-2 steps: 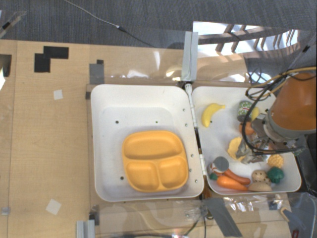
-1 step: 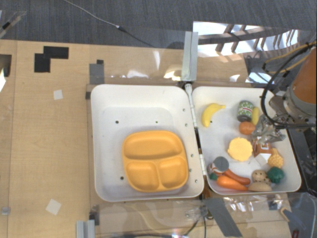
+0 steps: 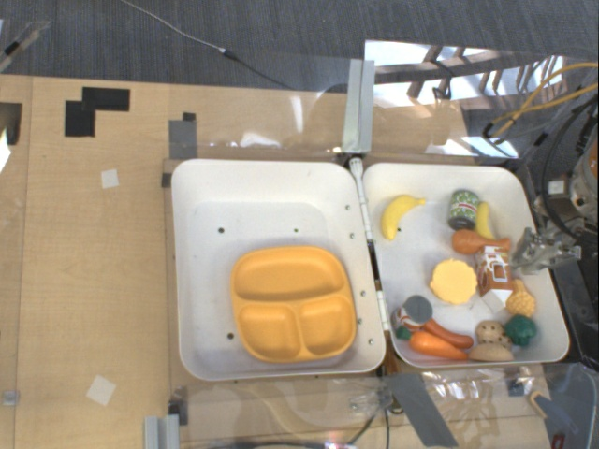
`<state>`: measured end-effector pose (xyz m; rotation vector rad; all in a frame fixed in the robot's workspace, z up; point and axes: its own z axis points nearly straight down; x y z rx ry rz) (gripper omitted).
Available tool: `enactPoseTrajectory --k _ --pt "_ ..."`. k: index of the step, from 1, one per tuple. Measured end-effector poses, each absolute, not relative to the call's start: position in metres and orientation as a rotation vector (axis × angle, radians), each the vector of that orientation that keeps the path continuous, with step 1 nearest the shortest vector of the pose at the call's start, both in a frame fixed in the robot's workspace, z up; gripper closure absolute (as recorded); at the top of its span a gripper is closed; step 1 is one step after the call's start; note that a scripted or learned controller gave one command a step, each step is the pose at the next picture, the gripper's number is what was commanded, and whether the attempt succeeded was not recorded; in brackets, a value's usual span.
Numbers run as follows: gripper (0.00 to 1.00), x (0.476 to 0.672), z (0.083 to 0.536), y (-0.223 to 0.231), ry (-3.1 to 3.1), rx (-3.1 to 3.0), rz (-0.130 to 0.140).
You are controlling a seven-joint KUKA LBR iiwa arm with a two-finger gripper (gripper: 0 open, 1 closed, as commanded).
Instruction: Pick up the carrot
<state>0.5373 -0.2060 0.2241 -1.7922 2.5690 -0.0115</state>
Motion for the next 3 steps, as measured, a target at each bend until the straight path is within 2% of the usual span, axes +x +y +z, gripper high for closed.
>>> enactPoseTrajectory --k 1,2,3 --pt "1.00 0.534 0.232 -0.205 2.094 -2.332 -0.011" --pt "1.00 0.491 0.230 -0.181 1.457 -2.778 -0.006" --pt "1.00 0.508 0.248 -0.196 0.894 -3.007 -0.012"
